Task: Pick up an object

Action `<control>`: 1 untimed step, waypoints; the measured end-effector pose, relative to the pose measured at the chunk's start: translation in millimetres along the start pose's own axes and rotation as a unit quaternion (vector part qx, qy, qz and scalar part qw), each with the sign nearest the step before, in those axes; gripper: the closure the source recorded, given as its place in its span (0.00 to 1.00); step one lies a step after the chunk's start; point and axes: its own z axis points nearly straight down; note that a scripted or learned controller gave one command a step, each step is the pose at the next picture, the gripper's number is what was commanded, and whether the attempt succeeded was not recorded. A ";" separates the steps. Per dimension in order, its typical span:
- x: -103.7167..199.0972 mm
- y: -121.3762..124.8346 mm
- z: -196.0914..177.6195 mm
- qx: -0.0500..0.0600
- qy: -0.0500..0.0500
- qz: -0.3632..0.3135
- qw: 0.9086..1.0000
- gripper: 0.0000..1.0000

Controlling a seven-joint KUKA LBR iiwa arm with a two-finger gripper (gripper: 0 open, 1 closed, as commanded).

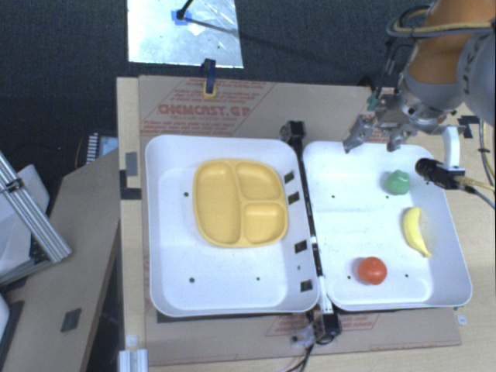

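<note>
Two white bins sit side by side on the tabletop (pixel 132 208). Left bin (pixel 170 285) holds a yellow divided plate (pixel 239 202), approx centred. Right bin (pixel 341 223) holds 3 objs: green obj (pixel 398 181) near far-right corner, yellow banana (pixel 416 232) along right edge, red-orange obj (pixel 372 270) near the near edge. Tool (pixel 377 136) hangs over far edge of right bin, fingers spread wide w/ nothing between them, apart from the green obj.

red "CHEMCAST" lettering, partly legible, on cardboard sheet (pixel 225 103) under bins
</note>
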 end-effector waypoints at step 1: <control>0.1 2.2 -7.1 -0.006 -0.001 -0.001 1.000 0.00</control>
